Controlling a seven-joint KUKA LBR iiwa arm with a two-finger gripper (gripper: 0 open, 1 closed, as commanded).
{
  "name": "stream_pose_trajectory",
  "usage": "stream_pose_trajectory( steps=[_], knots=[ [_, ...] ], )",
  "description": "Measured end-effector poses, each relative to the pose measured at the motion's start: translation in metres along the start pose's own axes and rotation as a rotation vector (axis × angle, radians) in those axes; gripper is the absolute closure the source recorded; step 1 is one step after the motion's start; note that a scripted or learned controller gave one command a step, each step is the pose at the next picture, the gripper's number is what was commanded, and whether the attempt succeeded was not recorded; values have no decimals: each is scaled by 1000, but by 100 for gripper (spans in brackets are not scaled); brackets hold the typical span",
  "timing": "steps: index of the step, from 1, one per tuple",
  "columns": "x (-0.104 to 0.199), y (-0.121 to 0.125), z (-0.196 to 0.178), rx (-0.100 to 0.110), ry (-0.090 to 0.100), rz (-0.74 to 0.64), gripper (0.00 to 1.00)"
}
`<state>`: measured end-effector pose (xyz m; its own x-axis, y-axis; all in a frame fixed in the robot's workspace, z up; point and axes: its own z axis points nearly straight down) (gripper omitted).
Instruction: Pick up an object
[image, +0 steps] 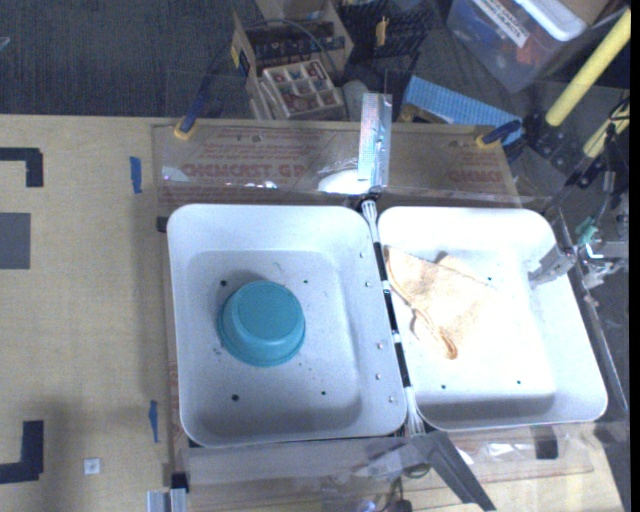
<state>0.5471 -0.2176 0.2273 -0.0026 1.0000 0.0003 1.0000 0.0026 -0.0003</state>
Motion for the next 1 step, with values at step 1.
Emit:
stream_pose_trajectory(
  steps=[1],
  knots=[
    [85,44,117,1,0,98,0]
  ],
)
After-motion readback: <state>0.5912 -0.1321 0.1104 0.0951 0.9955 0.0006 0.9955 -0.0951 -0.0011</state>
